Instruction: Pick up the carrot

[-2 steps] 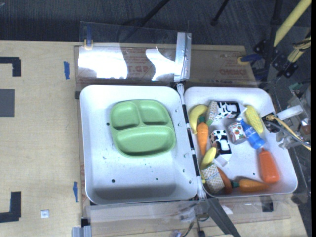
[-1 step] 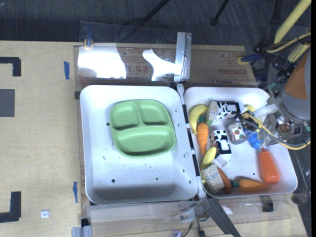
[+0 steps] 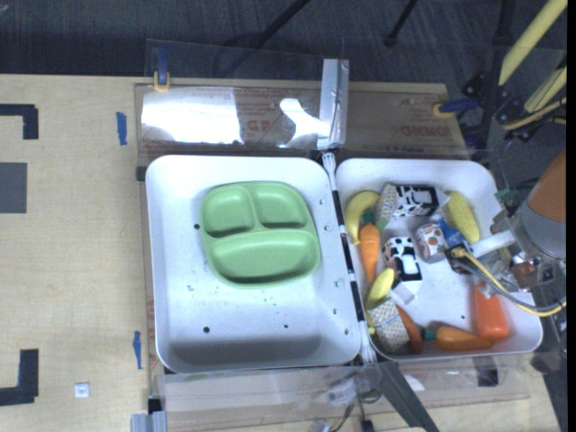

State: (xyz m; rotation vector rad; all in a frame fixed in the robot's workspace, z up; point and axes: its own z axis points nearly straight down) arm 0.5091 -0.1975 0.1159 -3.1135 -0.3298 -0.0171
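At the right bin's point(image 3: 430, 165) nine o'clock wall the carrot point(image 3: 370, 252) lay between two bananas. My claw point(image 3: 529, 273) hung at three o'clock; grip state unreadable. Still approach stage: next I needed to cross leftward, then descend.

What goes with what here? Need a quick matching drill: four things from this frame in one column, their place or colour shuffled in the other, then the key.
Things:
1. green divided plate
2. carrot
3. corn cob
4. arm

Descriptions:
A. yellow, near the right bin's far right corner
B. reaches in from the right edge, over the right bin
C. alone in the left bin
D. orange, lying along the right bin's left wall

Pairs: 1-C, 2-D, 3-A, 4-B
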